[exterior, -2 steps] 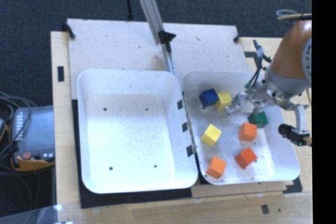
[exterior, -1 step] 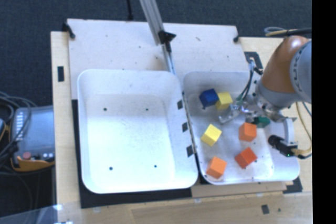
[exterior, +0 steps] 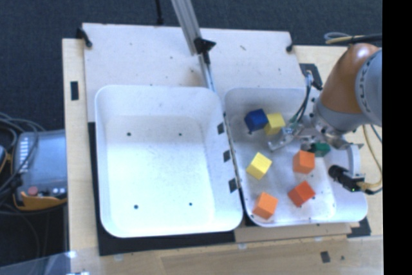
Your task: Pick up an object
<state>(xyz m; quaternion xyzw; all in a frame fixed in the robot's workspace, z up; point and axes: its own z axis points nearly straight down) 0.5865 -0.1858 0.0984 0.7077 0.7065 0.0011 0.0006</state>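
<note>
Matte coloured cubes, glossy white bin

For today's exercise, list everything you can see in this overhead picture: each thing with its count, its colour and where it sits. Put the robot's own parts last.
Bins: 2, white, side by side on the bench; left bin, right bin.
Blue block: 1, blue, top of the right bin, touching a yellow block.
Yellow blocks: 2, yellow, right bin; one beside the blue block, one nearer the middle.
Orange blocks: 3, orange, right bin; one under the wrist, two near the bottom edge.
Metal pole: 1, silver, slanting in from the top.
Device: 1, grey, left of the bench.
Arm: 1, grey with orange band, from the right.
Gripper: 1, over the right bin.
</note>
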